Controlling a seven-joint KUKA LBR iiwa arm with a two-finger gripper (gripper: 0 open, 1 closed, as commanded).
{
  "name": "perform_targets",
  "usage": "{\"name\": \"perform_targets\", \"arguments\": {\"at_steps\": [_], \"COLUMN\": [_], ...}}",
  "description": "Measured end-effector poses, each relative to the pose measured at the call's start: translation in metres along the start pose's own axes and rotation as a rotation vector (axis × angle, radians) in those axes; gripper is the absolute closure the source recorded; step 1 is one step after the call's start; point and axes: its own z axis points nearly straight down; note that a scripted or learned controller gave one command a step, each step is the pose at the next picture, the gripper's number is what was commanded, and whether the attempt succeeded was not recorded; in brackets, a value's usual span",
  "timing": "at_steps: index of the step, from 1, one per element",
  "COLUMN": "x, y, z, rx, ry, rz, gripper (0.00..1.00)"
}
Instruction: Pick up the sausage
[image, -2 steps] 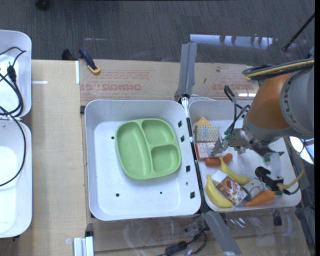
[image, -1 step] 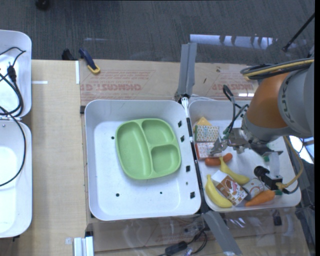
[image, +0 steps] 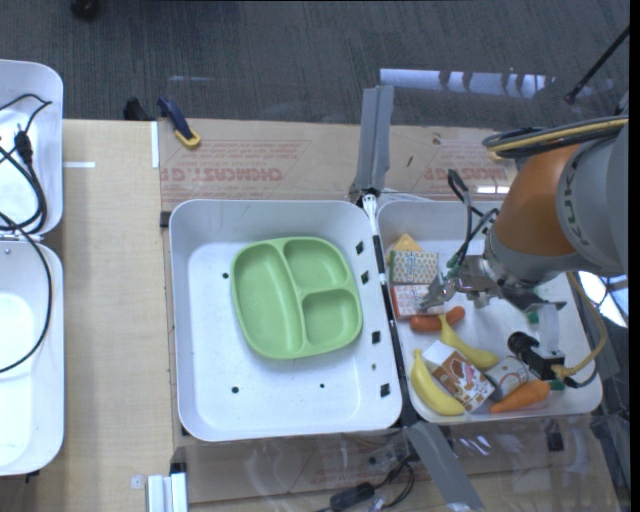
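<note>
Just below end effector (image: 440, 297), grip state unclear, short glossy red-orange sausage (image: 438, 321), lying flat.

The arm (image: 585, 215) is grey and rounded, with an orange band (image: 535, 210) above the wrist and black cables alongside it.

The right bin (image: 590, 395) is crowded: sausage (image: 438, 321) hemmed by a red packet (image: 409, 298) at its far side and bananas (image: 440, 385) toward the near edge, the claw (image: 440, 295) just above it. The left bin (image: 200, 330) has open floor around the green tray (image: 297, 296)
</note>
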Motion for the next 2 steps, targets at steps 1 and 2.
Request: {"name": "perform_targets", "arguments": {"at_steps": [1,2], "x": [0.0,0.0034], "y": [-0.0047,-0.0127], "z": [-0.0003,-0.0004], "rx": [-0.004,-0.004], "ry": [-0.001,-0.003], "rz": [0.008,-0.005], "gripper": [0.0,0.0]}}
